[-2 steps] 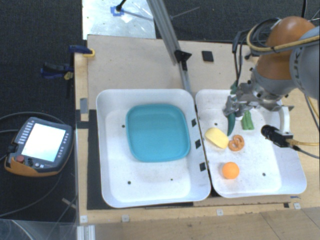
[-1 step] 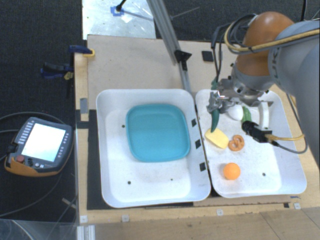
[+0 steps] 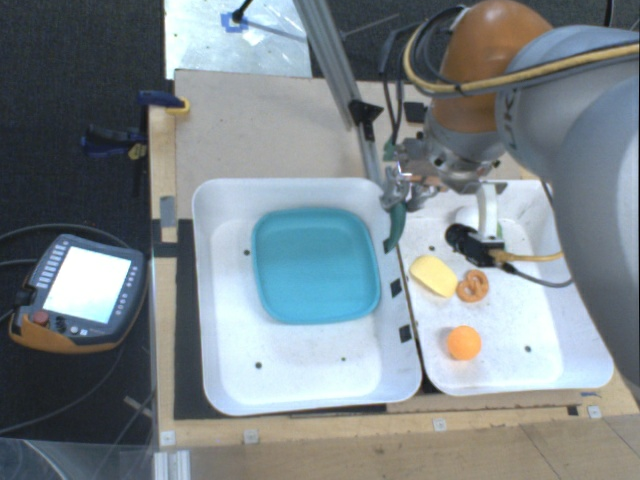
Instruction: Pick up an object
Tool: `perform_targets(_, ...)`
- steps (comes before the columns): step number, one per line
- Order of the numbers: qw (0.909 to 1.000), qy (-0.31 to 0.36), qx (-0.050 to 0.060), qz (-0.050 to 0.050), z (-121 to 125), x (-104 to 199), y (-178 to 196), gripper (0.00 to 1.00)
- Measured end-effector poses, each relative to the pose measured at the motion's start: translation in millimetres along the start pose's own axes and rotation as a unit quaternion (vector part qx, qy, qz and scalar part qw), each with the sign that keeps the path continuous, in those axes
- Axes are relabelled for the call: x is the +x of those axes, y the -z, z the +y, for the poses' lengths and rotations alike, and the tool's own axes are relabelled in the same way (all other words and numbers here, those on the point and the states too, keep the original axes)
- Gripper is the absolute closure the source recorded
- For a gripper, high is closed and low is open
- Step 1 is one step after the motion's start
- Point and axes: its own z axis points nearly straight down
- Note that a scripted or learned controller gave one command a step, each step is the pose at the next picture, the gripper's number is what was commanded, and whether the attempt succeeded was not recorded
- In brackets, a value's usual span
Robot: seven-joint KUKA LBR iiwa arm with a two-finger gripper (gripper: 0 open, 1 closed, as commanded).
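My gripper [image 3: 399, 195] hangs over the divide between the two white bins, near their far end. A thin dark green piece [image 3: 391, 230] dangles from between its fingers, which are shut on it, just above the left bin's right wall. A teal square plate [image 3: 315, 265] lies in the left bin [image 3: 215, 268]. In the right bin [image 3: 560, 338] a yellow wedge [image 3: 433, 275], a brown pretzel-like ring [image 3: 473, 286] and an orange ball [image 3: 463, 343] lie below and to the right of the gripper.
The grey arm with its orange band [image 3: 490, 48] reaches in over the right bin's far side. A slanted metal pole [image 3: 335, 58] stands behind the bins. A teach pendant [image 3: 80, 290] lies on the floor at left.
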Motion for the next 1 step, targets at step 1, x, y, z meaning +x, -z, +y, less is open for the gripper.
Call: perform_targets(1,1.0,0.0,0.0,0.0,11.5,58.0,12.2,1.0)
